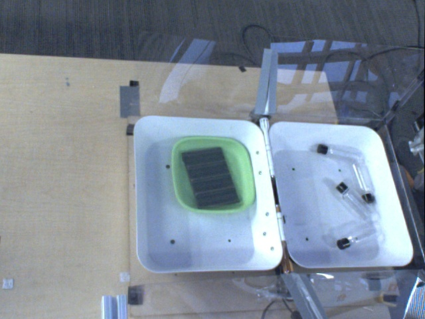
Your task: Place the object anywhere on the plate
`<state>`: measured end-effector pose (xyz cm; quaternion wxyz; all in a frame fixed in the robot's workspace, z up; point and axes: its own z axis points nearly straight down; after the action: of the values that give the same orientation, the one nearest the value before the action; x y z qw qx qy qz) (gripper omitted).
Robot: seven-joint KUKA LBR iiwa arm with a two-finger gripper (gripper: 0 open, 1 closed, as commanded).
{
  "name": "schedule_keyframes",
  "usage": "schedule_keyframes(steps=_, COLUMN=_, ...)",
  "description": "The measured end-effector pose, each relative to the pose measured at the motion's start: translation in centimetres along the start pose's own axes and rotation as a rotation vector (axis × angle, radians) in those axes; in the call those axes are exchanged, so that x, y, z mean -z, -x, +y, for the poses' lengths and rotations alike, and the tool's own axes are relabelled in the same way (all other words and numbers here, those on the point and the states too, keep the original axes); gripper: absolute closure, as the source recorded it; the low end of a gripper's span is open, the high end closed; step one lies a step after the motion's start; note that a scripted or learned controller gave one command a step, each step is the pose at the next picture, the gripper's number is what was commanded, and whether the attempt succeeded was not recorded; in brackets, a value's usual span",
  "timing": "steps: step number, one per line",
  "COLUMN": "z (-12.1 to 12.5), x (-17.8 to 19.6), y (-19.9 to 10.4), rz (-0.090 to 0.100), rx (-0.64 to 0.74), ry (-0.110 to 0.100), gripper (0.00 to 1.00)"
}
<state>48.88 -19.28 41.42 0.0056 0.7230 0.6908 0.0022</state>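
How the gripper stands cannot be told here. A small pale piece of hardware (418,141) sits at the right edge of the view, just outside the right bin (302,238), and it is too cut off to identify.

Nearest that edge, the right bin holds several clear tubes with black caps: one (322,149) near its far left corner, two (342,188) (367,197) close together in the middle, and one (343,244) toward the near side.

Beyond the seam between the bins, the left bin (159,244) holds a green plate (247,178), square with rounded corners, in its far half. The object, a dark ribbed block (209,177), lies flat inside the plate, slightly askew, well apart from the right edge with the whole right bin between.

Both bins rest on the pale wooden bench (66,178).
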Motion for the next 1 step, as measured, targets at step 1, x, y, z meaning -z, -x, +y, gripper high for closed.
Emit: schedule_keyframes(steps=1, z=0.04, x=0.4, y=1.07, rz=0.0, rx=0.183, ry=-0.001, gripper=0.0)
